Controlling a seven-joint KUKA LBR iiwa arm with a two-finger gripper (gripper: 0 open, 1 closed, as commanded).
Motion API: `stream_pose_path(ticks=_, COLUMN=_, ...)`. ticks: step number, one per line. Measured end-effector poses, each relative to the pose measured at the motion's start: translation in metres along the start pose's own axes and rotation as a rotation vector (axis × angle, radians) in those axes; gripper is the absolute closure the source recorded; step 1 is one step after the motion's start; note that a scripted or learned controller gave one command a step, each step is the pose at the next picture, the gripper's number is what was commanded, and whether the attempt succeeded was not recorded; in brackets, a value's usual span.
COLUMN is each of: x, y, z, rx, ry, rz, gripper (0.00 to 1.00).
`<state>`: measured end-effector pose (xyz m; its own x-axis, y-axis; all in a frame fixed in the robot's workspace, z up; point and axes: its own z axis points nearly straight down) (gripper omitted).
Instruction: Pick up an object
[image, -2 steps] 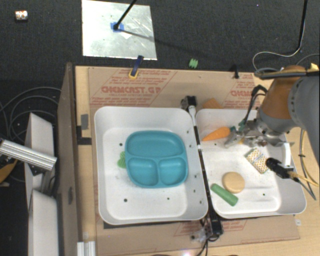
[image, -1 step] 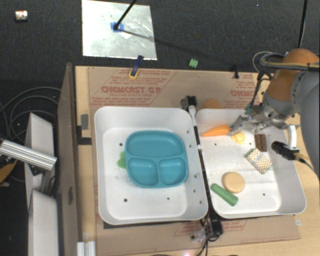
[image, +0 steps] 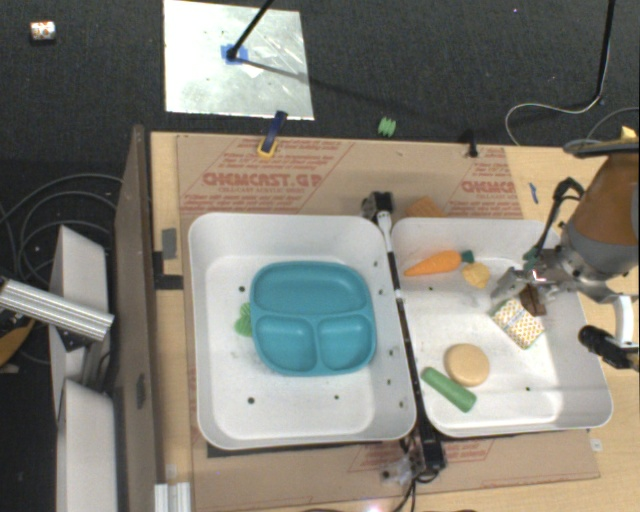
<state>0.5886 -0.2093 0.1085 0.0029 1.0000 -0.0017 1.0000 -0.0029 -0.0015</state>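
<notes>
A green stick-shaped toy (image: 448, 389) lies closest to the front, in the right bin (image: 575, 400). It touches a round tan cookie-like toy (image: 467, 364) just behind it. Further back sits a small patterned block (image: 519, 323) with dots on it. The gripper (image: 527, 287) hangs right over this block, at its back edge. Whether it is pinching the block or has let go cannot be told from this view. The grey arm (image: 600, 240) with its orange band comes in from the right side. Behind the block are a small yellow toy (image: 477, 274) and an orange carrot (image: 434, 264), near the back wall of the bin. In the left bin (image: 215, 300) there is a blue plate with three sections (image: 312, 316). A little green thing (image: 243, 320) peeks out from the plate's left edge.
</notes>
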Motion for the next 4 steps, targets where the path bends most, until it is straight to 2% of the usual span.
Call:
stream_pose_path(ticks=1, x=0.008, y=0.085, z=0.02, rx=-0.008, ry=0.001, rz=-0.01, gripper=0.0)
stream_pose_path(ticks=2, x=0.003, y=0.018, z=0.023, rx=-0.002, ry=0.003, rz=-0.003, gripper=0.0)
stream_pose_path(ticks=3, x=0.003, y=0.022, z=0.011, rx=-0.009, ry=0.0, rz=-0.006, gripper=1.0)
stream_pose_path(ticks=4, x=0.002, y=0.02, z=-0.097, rx=-0.014, ry=-0.002, rz=-0.007, gripper=1.0)
